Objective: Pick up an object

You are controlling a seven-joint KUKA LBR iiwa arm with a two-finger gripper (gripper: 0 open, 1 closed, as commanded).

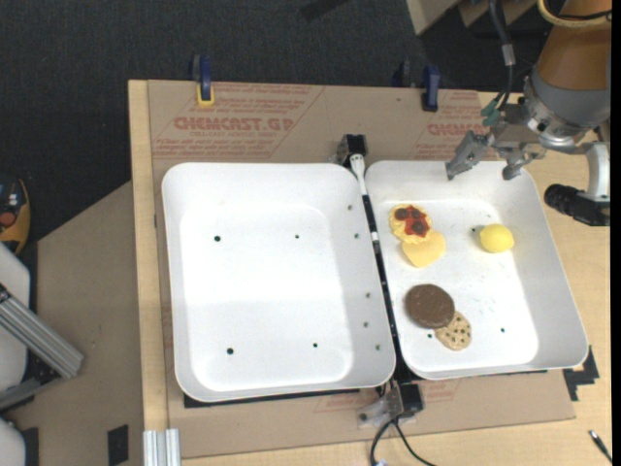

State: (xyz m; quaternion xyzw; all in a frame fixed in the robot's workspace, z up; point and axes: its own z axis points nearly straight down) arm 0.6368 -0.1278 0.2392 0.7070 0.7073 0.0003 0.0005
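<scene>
My gripper (pixel 482 163) hovers over the far edge of the right bin (pixel 558 299), its two fingers spread open with nothing between them. Below it in that bin lie a yellow ball (pixel 496 238), a small pastry with red topping (pixel 410 221), a pale yellow heart-shaped piece (pixel 424 249), a round brown cookie (pixel 429 305) and a chocolate-chip cookie (pixel 453 333). The ball is the nearest to the gripper, a little toward the front and apart from it.
The left bin (pixel 194 221) sits beside the right one, with a black clip (pixel 353 149) at the far end of the seam between them. Two blue clamps (pixel 203 70) (pixel 430 82) hold the cardboard base at the back.
</scene>
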